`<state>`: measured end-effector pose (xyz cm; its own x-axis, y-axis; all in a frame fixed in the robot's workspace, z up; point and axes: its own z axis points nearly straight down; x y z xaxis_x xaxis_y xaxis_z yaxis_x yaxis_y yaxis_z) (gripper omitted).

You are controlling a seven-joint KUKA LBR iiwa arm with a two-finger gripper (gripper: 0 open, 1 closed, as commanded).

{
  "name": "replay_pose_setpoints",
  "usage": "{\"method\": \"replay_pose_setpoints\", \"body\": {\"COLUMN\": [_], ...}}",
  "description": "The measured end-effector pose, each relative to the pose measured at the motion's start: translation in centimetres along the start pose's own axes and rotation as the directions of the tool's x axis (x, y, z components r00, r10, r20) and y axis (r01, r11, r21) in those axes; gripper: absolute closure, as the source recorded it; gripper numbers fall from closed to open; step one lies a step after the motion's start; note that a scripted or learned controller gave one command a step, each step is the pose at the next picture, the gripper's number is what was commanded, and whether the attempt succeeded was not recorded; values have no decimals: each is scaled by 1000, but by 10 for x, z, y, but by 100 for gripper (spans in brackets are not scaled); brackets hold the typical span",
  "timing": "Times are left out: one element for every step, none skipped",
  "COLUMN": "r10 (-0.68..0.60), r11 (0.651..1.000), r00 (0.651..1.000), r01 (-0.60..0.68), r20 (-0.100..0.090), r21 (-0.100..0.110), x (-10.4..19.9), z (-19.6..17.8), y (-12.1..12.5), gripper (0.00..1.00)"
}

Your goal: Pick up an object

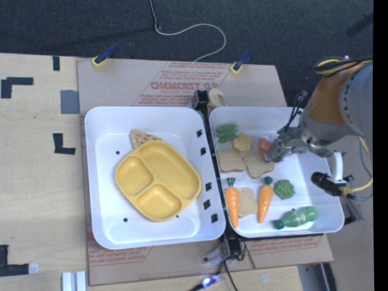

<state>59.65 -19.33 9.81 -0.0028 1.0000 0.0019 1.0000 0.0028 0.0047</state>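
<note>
camera view: hand (274, 153), finger state unclear, over toast (259, 165) beside red piece (265, 143)

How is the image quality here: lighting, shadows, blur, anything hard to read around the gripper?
Camera view: even, soft lighting, faint shadows under the yellow tray and carrots; mild glare on the white bin rims; overall slightly soft focus; the gripper is small and dark, so its tip reads poorly.
</note>
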Motion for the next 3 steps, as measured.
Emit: {"method": "replay_pose_setpoints", "body": {"r10": [2, 2, 2], "r11": [1000, 1000, 1000], "r00": [1000, 1000, 1000], "r01": [-2, -2, -2], "r20": [3, 3, 3], "r21": [4, 2, 1], "x": [-1, -4, -4], "z": [-43, -86, -129], "y": [-4, -4, -2], "gripper": [100, 100, 100]}}
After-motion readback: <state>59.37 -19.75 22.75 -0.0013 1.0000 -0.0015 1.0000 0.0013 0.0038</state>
